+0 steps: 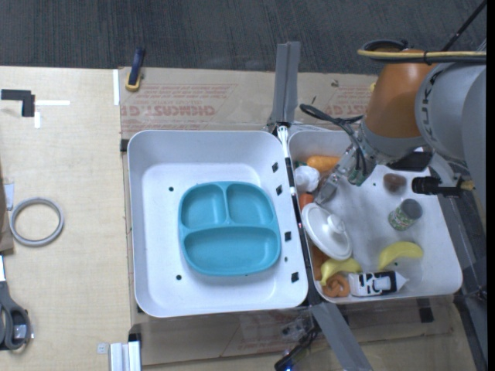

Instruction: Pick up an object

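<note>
gripper [329, 189] low in right bin [441, 230], above white lid [326, 232]

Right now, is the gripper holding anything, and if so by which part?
Cannot be told. The gripper is low in the right bin near the white ball, with nothing visibly between its fingers.

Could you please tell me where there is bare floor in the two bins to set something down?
Left white bin: bare strips all round the blue divided plate, widest toward its upper left corner. Right white bin: one open patch between the white round lid, the small speckled jar and the yellow banana. Its left edge and near corner are crowded.
</note>
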Tool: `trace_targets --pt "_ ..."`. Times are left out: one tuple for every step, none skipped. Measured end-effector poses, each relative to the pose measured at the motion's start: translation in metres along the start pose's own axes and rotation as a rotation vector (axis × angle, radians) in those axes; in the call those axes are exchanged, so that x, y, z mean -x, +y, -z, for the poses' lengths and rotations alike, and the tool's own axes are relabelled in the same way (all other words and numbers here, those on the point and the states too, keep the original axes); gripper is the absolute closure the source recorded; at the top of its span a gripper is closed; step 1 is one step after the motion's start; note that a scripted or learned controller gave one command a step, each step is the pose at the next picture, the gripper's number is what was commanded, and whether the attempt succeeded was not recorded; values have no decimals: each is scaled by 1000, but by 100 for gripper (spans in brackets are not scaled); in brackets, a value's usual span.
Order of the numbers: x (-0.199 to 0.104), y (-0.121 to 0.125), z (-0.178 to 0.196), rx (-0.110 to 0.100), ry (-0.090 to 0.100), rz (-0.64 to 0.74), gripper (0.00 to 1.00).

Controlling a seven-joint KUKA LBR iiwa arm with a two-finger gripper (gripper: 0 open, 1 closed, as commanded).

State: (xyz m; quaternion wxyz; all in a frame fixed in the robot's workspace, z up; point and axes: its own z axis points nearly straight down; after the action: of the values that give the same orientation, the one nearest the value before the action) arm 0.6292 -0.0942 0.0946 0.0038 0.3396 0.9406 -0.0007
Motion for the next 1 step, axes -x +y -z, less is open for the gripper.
trace_targets --pt "53 -73 -2 1 2 245 0"
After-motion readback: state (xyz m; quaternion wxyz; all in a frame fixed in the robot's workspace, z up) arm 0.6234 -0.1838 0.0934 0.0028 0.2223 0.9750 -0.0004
